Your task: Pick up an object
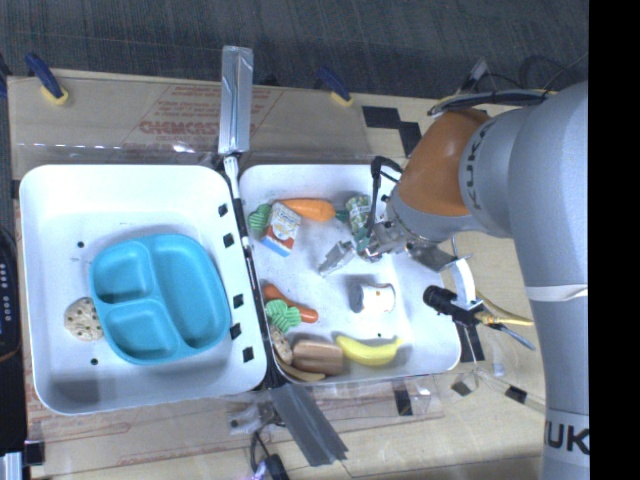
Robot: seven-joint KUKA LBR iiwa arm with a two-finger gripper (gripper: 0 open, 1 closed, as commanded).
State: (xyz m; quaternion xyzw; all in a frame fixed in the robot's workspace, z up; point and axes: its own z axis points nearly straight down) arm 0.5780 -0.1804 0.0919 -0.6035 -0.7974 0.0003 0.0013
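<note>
The hand (345,253) hangs low over the middle of the right bin (430,183), reaching in from that bin's right edge beneath the arm's orange band (440,168). Its 2 fingers (333,259) stand apart, and nothing sits between them — they point toward the bin's left wall.

Near the bin's far edge lies a toy carrot (308,209), its green top toward the divider, with a small carton (282,229) just beside it and touching its underside. A green-patterned can (357,210) stands near the carrot's tip, close to the wrist. Below the hand, a white cup-like object (372,296) rests near the bin's centre. Along the near edge a banana (368,349) lies touching a hot dog (315,356) at the near left corner; a second, smaller carrot (285,312) with a green top sits against the left wall just above them.

The left bin (60,193) carries a blue divided plate (158,295) with 3 compartments near its middle, and a cookie (84,319) lies beside the plate's left rim, close to the bin's left wall. Both bins sit side by side on the bench (120,108).
</note>
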